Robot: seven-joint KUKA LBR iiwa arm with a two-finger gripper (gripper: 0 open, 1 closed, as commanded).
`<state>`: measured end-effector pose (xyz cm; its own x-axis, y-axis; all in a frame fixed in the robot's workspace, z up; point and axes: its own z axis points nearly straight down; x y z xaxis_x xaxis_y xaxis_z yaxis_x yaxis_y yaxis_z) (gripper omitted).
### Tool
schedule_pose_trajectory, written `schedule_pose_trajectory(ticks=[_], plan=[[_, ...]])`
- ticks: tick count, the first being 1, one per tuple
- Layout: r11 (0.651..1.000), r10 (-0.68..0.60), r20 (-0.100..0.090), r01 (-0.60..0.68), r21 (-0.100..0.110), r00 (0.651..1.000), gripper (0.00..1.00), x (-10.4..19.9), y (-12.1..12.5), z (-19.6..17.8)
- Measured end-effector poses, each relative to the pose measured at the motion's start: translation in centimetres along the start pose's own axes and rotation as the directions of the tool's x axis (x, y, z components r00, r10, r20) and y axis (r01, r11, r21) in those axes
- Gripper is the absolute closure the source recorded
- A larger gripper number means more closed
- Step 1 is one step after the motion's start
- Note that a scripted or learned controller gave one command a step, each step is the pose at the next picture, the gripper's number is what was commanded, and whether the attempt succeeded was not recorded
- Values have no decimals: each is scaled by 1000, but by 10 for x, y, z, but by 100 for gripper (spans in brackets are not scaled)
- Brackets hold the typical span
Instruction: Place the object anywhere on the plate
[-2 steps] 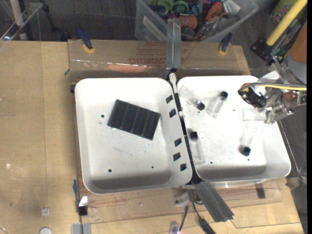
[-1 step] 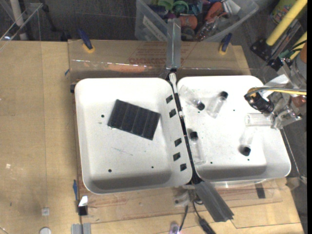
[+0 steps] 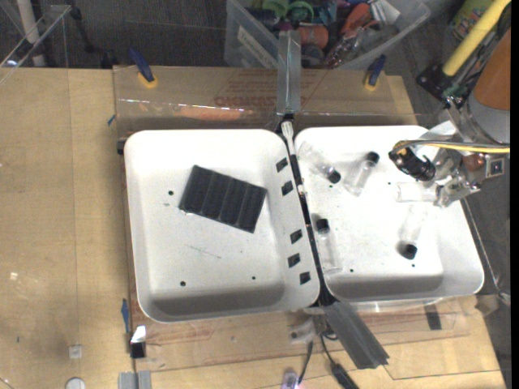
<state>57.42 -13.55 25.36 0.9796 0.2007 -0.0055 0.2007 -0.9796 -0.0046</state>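
Observation:
A black ridged rectangular plate (image 3: 223, 198) lies tilted in the left bin (image 3: 154, 282), with nothing on it. Several clear vials with black caps lie in the right bin (image 3: 454, 274): one (image 3: 362, 171) near the back middle, a smaller one (image 3: 329, 173) to its left, one (image 3: 409, 238) toward the front right, and one (image 3: 323, 232) against the divider. My gripper (image 3: 447, 186) hovers over the right bin's back right part, right of the back vial and above the front right one. I see nothing held in it.
A metal divider with black clips (image 3: 293, 217) runs between the two bins. A clear tub of coloured toys (image 3: 324, 10) stands behind the bench. Bare wooden benchtop (image 3: 57, 217) lies left of the bins.

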Motion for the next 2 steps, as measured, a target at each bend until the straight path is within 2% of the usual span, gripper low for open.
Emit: schedule_pose_trajectory(ticks=[1, 2], plan=[[1000, 1, 0, -1, 0, 1000, 100, -55, -32, -41], [997, -83, -1, 83, -1, 997, 100, -90, -37, -13]])
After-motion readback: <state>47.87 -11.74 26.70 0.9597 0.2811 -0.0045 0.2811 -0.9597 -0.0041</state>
